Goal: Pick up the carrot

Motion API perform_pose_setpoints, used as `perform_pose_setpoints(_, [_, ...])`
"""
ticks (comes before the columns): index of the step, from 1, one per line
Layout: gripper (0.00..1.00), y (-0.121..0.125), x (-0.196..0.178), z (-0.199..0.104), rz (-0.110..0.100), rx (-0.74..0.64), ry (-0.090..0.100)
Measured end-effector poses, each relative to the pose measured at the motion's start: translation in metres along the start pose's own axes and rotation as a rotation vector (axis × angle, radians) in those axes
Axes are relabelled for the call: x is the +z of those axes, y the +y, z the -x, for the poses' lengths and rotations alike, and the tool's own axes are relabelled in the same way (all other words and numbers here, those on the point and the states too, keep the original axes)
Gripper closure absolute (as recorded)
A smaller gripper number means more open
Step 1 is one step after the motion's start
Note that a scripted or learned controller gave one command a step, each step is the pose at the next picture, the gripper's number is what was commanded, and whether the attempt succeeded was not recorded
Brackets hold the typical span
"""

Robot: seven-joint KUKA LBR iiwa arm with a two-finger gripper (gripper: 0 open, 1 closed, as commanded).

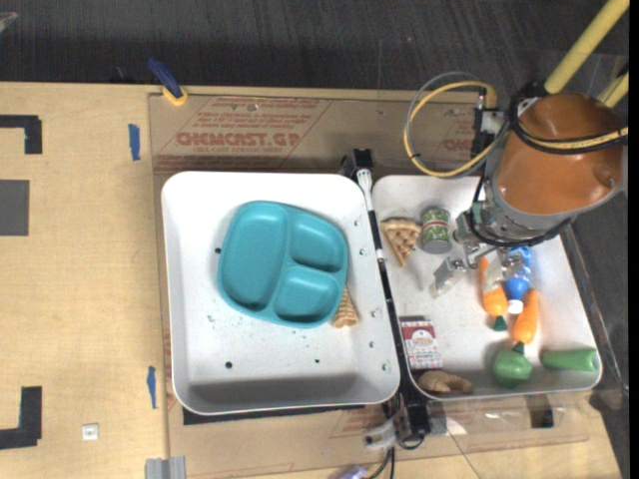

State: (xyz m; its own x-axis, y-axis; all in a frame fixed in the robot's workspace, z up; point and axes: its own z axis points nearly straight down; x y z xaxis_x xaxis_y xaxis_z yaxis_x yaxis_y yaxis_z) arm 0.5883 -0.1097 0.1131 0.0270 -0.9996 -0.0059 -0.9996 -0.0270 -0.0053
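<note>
Carrot [527, 316] in right white bin [569, 267] on cardboard-topped bench [80, 267], pincer [454, 265] open, empty.

You are looking at a robotics lab, not a home. The worktop [80, 297] is plain board marked with blue tape tabs [134, 140] and black corner marks [28, 133]. Two white bins [190, 297] sit clamped together on it, with toy food [511, 365] inside and loose yellow cabling [439, 128] above.
</note>
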Motion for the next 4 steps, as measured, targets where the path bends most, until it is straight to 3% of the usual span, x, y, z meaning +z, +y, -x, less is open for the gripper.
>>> perform_pose_setpoints(1, [0.0, 0.071, 0.023, -0.027, -0.006, -0.163, 0.002])
perform_pose_setpoints(2, [0.0, 0.006, 0.022, -0.084, -0.01, -0.171, -0.018])
perform_pose_setpoints(3, [0.0, 0.069, 0.023, -0.079, -0.005, -0.335, -0.001])
perform_pose_setpoints(4, [0.0, 0.104, 0.022, -0.03, -0.01, -0.199, 0.006])
